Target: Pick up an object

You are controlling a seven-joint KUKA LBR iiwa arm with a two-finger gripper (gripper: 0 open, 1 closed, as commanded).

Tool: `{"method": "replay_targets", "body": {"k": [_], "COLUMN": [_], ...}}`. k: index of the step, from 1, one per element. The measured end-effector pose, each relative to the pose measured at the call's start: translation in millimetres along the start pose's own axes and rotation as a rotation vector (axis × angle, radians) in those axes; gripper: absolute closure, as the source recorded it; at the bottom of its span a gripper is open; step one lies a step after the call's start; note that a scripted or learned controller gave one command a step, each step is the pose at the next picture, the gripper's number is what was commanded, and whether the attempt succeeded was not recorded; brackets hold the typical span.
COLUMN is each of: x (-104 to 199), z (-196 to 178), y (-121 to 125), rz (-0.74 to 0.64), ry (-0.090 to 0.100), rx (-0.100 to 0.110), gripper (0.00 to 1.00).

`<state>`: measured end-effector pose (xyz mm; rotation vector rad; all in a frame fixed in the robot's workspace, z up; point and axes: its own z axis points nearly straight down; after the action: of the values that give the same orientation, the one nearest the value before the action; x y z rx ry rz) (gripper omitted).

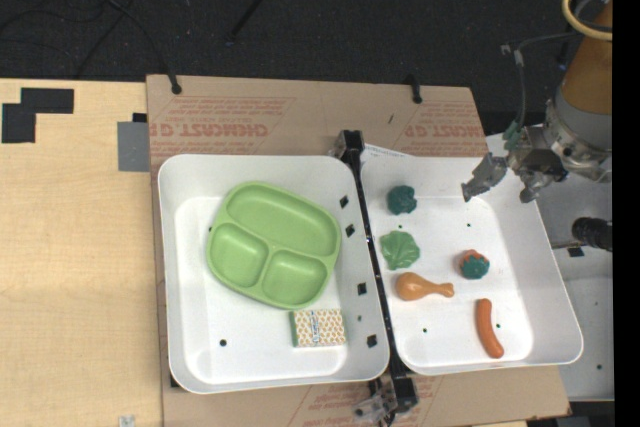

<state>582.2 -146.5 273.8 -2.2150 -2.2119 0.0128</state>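
**Tool open, nothing picked yet**

Tool (503, 178) spread, empty, hovering over right bin (560, 315) rim. Nearest below-left: broccoli (402, 200), then tomato (474, 265), lettuce (400, 249), drumstick (424, 288), sausage (489, 327). Spaced apart, so easy grabs. Farthest: green plate (273, 243) in the left bin.

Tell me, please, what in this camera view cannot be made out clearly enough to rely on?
- End effector: small and dark at the right bin's far corner; its grip state is unreadable.
- Packet beside the green plate: its print is too small to read.
- Red and green toy: too small to identify.
- Arm: cut off by the view's right edge.
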Motion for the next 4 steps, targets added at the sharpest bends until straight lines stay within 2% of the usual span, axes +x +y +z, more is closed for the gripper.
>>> {"method": "replay_targets", "body": {"k": [1, 2, 4], "x": [0.0, -4.2, -2.4], "z": [-6.1, 38.8, 153.7], "y": [1.7, 4.1, -12.5], "rz": [-0.002, -0.001, -0.001], "ry": [-0.002, -0.001, 0.0], "rx": [-0.011, -0.006, -0.004], "gripper": [0.0, 0.0, 0.0]}}
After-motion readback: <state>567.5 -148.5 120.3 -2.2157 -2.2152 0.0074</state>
